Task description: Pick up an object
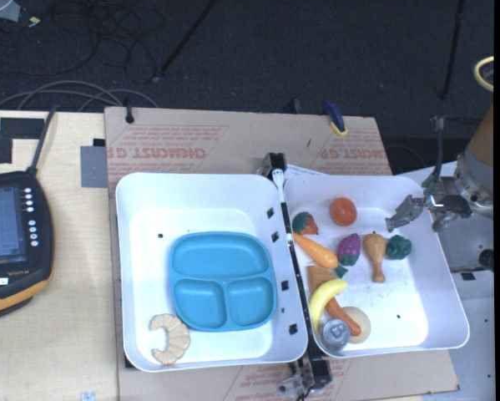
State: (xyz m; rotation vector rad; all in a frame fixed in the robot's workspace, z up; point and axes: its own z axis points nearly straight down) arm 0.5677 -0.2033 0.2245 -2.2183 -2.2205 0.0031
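Can (pixel 335 334) at bin front | claw (pixel 412 210) wide, empty, over right bin's (pixel 450 307) far edge

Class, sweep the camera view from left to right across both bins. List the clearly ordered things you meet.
Croissant → blue divided plate → banana → orange tomato → chicken drumstick → green broccoli → gripper.

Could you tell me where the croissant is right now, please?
The croissant lies in the left bin's near-left corner, just below the blue divided tray.
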